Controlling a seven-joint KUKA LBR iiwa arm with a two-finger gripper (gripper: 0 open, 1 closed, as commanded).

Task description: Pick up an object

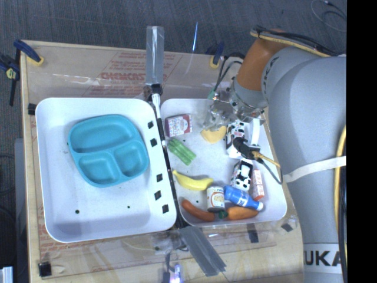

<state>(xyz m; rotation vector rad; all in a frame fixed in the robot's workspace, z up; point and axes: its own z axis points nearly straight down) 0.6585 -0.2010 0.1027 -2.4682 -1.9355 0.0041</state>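
At the left of the frame, the left bin [53, 211] on the desk [88, 63] carries a blue divided plate [108, 148], lying flat. Right of the centre divider, the right bin [194, 214] is crowded: a small dark red packet [178, 125] near its upper left, a green piece [181, 151] just below that, a banana [192, 181] at mid-bin, and a sausage [197, 211], a small jar [215, 198], a blue bottle [242, 197] and a carrot [241, 213] packed together along the lower edge. A yellow wedge [212, 135] lies in the upper middle of this bin, just beside the claw [221, 115], which hangs low over the bin's upper right; whether it is apart or together I cannot tell. Black-and-white cartons [242, 135] lie further right, under the arm [294, 111].

The wedge looks the likeliest target. It is probably a light, stiff plastic toy, somewhat slippery, best gripped across its flat faces, not its tapered tip.
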